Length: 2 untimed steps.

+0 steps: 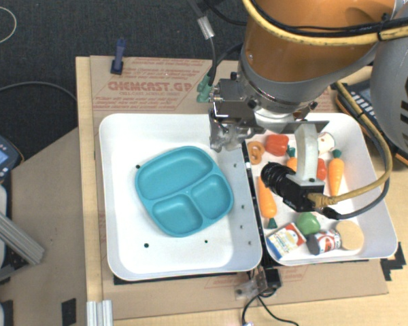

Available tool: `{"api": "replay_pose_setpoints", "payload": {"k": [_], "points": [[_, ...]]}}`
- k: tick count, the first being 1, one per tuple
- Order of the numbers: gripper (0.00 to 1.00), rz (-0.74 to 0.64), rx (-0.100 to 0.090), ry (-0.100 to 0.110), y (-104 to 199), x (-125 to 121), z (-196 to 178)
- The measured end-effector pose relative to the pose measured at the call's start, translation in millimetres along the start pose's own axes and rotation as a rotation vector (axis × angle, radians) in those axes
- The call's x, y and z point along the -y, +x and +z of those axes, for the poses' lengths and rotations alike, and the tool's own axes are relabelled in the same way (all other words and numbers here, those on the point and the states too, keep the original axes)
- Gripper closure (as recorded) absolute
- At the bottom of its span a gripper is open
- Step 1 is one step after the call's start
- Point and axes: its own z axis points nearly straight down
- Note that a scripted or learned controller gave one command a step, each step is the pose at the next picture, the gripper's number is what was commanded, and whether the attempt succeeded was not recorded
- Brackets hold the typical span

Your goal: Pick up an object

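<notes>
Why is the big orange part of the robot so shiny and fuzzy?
In the camera view, the orange band sits close to the lens, so it looks soft, with white glare from overhead light; the teal plate and white bin below look sharp.

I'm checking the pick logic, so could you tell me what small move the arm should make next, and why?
Probably shift right over the right bin, then descend. The gripper sits above the seam between the bins, while the pickable items, such as the carrot and tomato, lie in the right bin. The left bin carries a teal plate.
</notes>
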Motion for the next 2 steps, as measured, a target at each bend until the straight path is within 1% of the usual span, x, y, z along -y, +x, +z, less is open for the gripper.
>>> {"api": "replay_pose_setpoints", "payload": {"k": [1,2], "points": [[1.00,0.002,0.003,0.009,-59.3,0.6,103.1],[1.00,-0.010,-0.005,-0.012,-23.8,-0.8,27.6]]}}
